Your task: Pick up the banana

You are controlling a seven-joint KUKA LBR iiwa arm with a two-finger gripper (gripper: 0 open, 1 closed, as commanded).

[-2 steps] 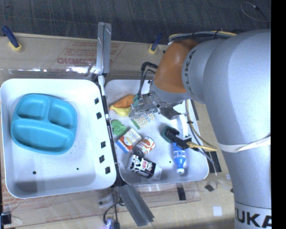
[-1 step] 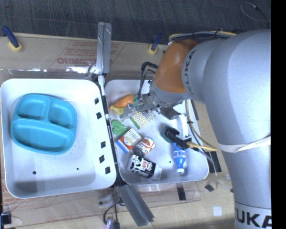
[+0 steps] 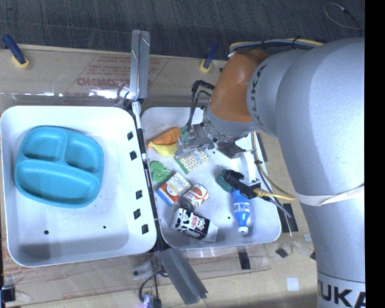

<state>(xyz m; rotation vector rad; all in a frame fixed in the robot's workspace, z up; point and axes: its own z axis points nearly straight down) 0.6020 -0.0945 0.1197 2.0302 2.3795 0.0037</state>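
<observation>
The banana (image 3: 161, 149) is a small yellow piece lying at the upper left of the right bin (image 3: 267, 233), close to the divider wall. An orange carrot-like piece (image 3: 169, 135) lies just above it, touching it. My gripper (image 3: 192, 147) hangs low over the bin immediately to the right of the banana, under the orange band of the arm. Nothing shows held in it. The arm covers the bin's upper right part.
Below the banana lie a green item (image 3: 158, 171), a white-orange packet (image 3: 175, 186), a can (image 3: 196, 196), a black-and-white carton (image 3: 191, 223) and a blue bottle (image 3: 242, 214). The left bin (image 3: 25, 249) holds a blue divided plate (image 3: 58, 165).
</observation>
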